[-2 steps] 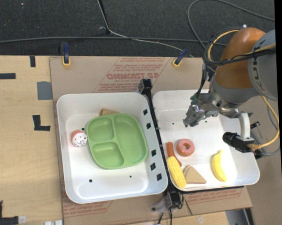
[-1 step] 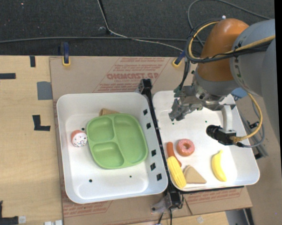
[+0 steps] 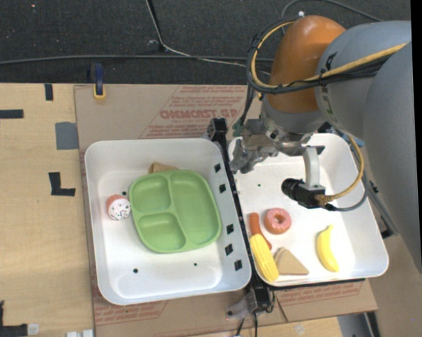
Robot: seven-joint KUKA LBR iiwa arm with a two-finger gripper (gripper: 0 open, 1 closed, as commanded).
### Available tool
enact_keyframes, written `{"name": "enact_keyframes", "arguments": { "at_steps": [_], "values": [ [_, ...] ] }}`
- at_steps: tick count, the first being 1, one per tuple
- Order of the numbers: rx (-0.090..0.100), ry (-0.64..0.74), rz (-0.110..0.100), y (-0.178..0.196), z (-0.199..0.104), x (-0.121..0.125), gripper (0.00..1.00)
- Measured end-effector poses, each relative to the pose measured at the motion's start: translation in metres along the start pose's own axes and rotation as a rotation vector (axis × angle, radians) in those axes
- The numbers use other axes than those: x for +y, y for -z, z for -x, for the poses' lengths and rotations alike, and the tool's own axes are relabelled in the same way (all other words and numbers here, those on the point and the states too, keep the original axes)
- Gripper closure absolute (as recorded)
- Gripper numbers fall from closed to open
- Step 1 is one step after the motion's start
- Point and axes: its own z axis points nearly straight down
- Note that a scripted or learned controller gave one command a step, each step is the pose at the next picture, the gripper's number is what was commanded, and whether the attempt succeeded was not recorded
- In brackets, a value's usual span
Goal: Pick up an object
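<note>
My gripper (image 3: 244, 157) hangs over the far left corner of the right bin (image 3: 369, 262), close to the divider between the bins. I see nothing held in it. In the right bin's near half lie a pink donut (image 3: 277, 221), an orange carrot (image 3: 254, 224), a yellow corn cob (image 3: 264, 257), a tan bread slice (image 3: 293, 264) and a banana (image 3: 327, 248). All of them lie nearer the front than the gripper. The left bin (image 3: 107, 273) holds a green divided plate (image 3: 176, 210) and a small white and red ball (image 3: 118, 208).
A tan piece (image 3: 159, 168) peeks out from behind the plate's far edge. The grey arm and its orange band (image 3: 304, 52) cover the right bin's far right part. A black fitting with a yellow cable (image 3: 304, 192) hangs over the bin's middle.
</note>
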Motion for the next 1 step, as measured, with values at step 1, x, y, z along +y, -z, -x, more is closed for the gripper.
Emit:
{"name": "enact_keyframes", "arguments": {
  "at_steps": [1],
  "values": [
    [-0.001, -0.001, -0.002, -0.0036, -0.0464, 0.0057, 1.0]
  ]
}}
